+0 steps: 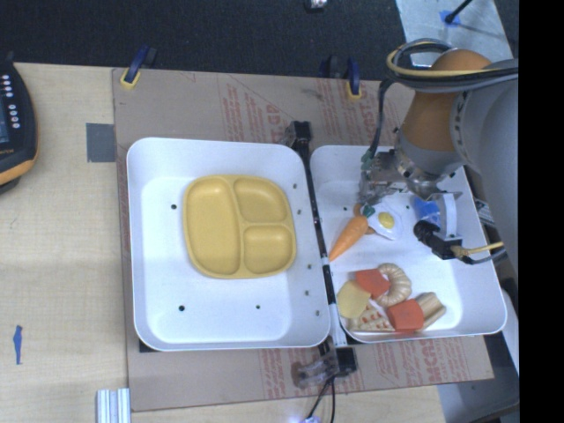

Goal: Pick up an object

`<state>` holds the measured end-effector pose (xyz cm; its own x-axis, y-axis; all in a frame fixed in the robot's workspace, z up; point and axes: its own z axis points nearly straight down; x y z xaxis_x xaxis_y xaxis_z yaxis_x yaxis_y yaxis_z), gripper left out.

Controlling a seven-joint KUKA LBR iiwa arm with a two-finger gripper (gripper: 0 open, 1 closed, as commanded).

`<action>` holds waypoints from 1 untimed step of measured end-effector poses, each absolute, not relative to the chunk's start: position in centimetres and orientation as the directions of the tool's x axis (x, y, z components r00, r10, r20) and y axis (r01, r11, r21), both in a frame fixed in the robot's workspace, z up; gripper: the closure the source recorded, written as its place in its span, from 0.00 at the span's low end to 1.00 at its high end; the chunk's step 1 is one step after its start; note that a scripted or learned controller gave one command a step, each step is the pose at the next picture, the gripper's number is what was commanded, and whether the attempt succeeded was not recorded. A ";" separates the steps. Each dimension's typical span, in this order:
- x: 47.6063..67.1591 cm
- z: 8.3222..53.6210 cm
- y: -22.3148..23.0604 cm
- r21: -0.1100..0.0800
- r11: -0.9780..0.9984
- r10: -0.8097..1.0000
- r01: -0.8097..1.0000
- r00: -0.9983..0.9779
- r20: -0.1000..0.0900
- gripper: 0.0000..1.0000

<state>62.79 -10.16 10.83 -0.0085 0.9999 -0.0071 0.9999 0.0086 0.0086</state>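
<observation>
My gripper [372, 199] hangs low over the upper part of the right bin [339, 170]. Its tips are just above the green top of an orange toy carrot [347, 235], which lies slanted toward the bin's left wall. A white fried egg toy [384, 223] with a yellow yolk lies right beside the carrot's top, under the gripper. The arm's orange band and grey wrist cover the bin's upper right. Whether anything sits between the fingers is hidden.
A yellow three-compartment plate [239, 225] lies in the left bin [154, 236]. A heap of toy food fills the right bin's front: a shrimp [397, 278], a red block [406, 315], a yellow piece [352, 300]. A blue object [427, 210] lies near the wrist.
</observation>
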 end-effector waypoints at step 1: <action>62.7 10.7 -10.1 0.006 0.011 1.000 1.000 -0.011 -0.007 0.00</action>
<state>62.75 -10.13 10.74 -0.0107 0.9999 -0.0070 0.9999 0.0108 0.0064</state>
